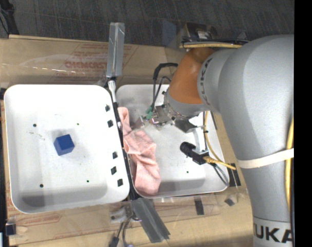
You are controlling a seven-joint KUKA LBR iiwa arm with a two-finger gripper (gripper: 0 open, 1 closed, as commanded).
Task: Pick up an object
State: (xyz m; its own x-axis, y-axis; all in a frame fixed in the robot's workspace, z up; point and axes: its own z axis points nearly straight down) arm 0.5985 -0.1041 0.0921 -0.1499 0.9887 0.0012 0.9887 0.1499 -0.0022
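Two white bins: blue cube in left bin, pink cloth in right bin. Gripper low near cloth's top. Finger state impossible to tell.

Single fixed cam above the bench, looking down at a slant. Takes in the left bin and right bin side by side, mid-range. Arm enters from view right and, being close to the lens, masks part of the right bin.
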